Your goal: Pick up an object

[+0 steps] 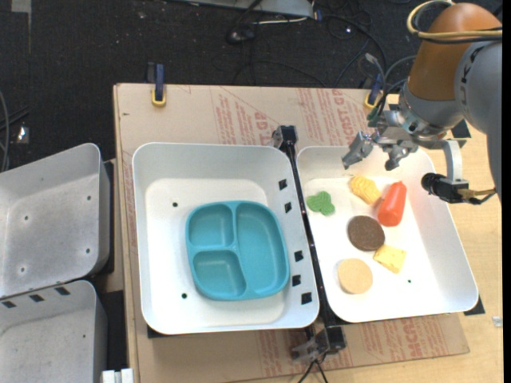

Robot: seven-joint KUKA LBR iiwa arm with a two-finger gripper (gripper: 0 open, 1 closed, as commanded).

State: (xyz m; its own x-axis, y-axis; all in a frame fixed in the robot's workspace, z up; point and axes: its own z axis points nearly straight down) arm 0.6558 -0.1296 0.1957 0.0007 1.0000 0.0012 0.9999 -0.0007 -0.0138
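The right bin (pixel 447 282) holds several toy foods: a green broccoli piece (pixel 321 203), a yellow corn cob (pixel 365 188), an orange-red carrot (pixel 391 203), a brown round cookie (pixel 366 233), a yellow cheese wedge (pixel 390 258) and a tan round biscuit (pixel 354 276). My gripper (pixel 371 158) hangs over the bin's far edge, just above and behind the corn. Its two fingers stand spread apart with nothing between them.
The left bin (pixel 152 214) holds a blue three-compartment plate (pixel 237 250). A black divider clamp (pixel 286 136) sits between the bins at the far side. White lids (pixel 48 206) lie left of the bench. A yellow clamp (pixel 159 96) grips the board's far edge.
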